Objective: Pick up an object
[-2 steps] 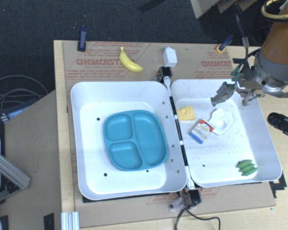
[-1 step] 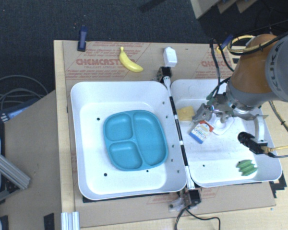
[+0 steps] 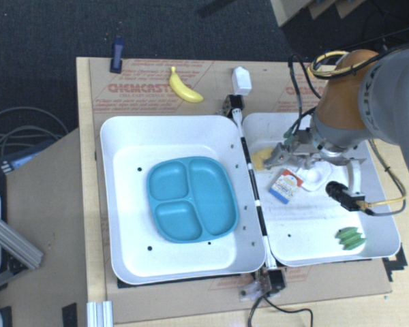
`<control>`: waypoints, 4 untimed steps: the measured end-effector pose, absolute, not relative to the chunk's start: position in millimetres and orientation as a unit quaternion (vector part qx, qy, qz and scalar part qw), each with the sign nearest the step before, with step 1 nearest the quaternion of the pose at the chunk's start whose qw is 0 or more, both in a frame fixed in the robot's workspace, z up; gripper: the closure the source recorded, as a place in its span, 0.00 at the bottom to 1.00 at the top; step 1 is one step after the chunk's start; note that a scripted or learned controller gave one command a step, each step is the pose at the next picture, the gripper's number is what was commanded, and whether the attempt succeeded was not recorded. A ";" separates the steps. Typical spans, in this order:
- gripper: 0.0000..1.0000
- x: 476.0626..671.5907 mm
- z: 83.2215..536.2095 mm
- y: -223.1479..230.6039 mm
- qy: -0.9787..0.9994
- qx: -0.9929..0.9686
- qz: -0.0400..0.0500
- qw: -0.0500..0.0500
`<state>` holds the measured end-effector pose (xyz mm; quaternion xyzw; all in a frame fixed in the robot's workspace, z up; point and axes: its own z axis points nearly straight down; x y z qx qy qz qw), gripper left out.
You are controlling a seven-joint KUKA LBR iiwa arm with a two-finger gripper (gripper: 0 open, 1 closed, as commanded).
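My gripper (image 3: 296,157) hangs low over the back left part of the right bin (image 3: 313,251). Just below it in the view lies a small red, white and blue carton (image 3: 285,185). A yellow object (image 3: 261,159) sits to the gripper's left, by the bin's left wall. A pale white object (image 3: 315,177) lies right of the carton, partly under the gripper. A green pod-like object (image 3: 350,238) rests in the front right corner. I see nothing held.
The left bin (image 3: 123,155) holds a blue divided plate (image 3: 191,198). Behind the bins, on the bench, lie a yellow banana (image 3: 184,87), a small blue object (image 3: 116,54) and a white block (image 3: 242,80).
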<state>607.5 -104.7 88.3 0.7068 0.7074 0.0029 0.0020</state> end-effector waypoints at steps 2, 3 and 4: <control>0.00 649.8 147.2 -100.4 0.707 0.707 0.001 0.001; 0.00 609.7 84.5 -92.0 0.707 0.707 0.000 -0.001; 0.00 648.2 84.9 -91.3 0.707 0.707 0.000 0.001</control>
